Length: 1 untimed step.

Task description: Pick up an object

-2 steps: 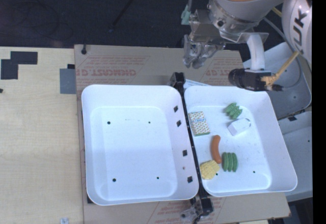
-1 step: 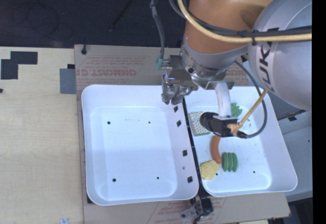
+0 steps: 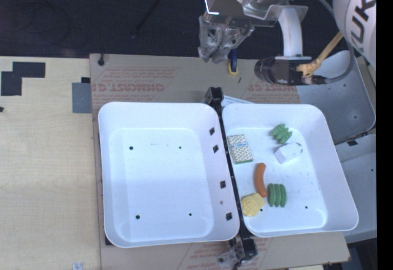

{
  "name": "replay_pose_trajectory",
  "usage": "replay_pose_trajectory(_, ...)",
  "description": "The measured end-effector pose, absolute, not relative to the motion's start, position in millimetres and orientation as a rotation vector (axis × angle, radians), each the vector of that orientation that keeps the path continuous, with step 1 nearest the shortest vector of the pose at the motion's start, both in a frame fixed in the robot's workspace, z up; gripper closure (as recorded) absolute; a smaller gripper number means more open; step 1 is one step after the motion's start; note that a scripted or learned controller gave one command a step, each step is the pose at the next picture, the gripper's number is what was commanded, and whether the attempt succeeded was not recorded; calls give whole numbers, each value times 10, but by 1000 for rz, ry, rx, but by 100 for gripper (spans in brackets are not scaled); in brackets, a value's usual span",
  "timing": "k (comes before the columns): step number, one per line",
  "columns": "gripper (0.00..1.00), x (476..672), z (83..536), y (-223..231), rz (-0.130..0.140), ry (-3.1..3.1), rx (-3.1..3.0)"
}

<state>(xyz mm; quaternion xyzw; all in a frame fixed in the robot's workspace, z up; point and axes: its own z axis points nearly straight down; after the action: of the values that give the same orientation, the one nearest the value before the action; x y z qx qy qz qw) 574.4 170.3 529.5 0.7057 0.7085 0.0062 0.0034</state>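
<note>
You'll find the objects in the right bin (image 3: 334, 201): an orange sausage (image 3: 261, 179) touching a green pod (image 3: 277, 194) and yellow corn (image 3: 252, 204), a checkered packet (image 3: 240, 148) at the left wall, and a white block (image 3: 287, 153) below a green piece (image 3: 282, 133). The gripper (image 3: 216, 48) hangs beyond the far edge, grip state unreadable. The left bin (image 3: 110, 170) adjoins.

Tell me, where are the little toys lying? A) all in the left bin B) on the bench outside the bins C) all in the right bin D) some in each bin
C: the sausage, the corn and the rest lie in the right bin.
</note>
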Motion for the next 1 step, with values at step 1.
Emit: replay_pose_trajectory(1, 100, 5437, 3262, 1975, -31, 2232, 2225)
